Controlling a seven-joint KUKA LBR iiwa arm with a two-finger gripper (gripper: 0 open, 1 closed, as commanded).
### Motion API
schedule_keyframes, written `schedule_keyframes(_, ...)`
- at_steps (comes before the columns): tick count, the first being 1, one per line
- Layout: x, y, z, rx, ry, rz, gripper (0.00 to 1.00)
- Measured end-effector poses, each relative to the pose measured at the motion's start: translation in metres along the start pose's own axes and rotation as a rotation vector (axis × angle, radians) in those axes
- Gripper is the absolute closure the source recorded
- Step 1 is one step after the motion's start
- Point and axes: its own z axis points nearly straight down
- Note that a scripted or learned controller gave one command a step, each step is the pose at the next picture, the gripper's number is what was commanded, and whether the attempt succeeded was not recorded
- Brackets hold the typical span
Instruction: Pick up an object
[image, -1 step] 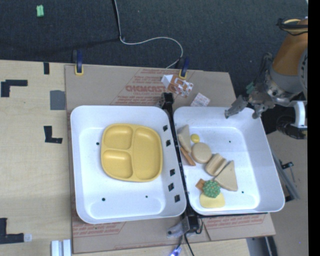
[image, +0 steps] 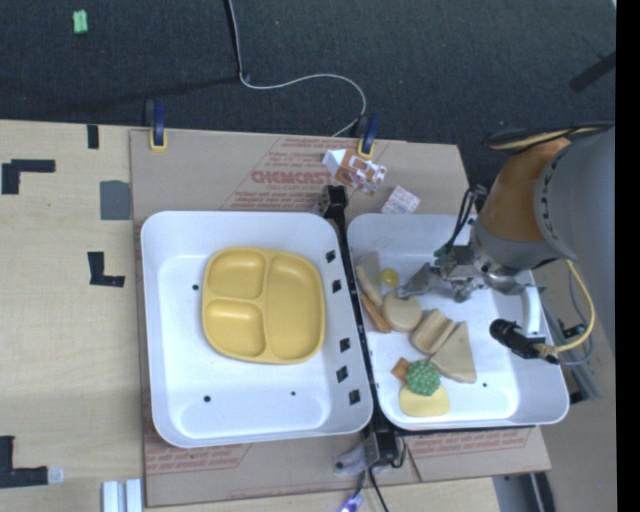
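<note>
Two bins (image: 170, 330): yellow plate (image: 264, 304) left, toy food (image: 425, 345) right.

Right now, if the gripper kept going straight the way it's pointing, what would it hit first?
The gripper points toward the view's left, low over the right bin. First in that line looks like the small yellow piece and the tan slice beside it, then the bin's left wall. Height is unclear, so it might pass over them.

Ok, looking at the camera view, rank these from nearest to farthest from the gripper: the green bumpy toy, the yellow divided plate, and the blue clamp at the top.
1. Green bumpy toy, right bin, below the gripper.
2. Yellow divided plate, left bin.
3. Blue clamp, top edge of the board; roughly as far as the plate, too close to call.
</note>
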Motion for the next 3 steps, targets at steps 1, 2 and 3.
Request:
schedule_keyframes(1, 0.051, 0.031, -0.003, -0.001, -0.009, 0.002, 0.00)
schedule_keyframes(2, 0.059, 0.069, -0.008, 0.001, -0.009, -0.001, 0.00)
schedule_keyframes(3, 0.064, 0.046, -0.002, -0.003, -0.009, 0.000, 0.00)
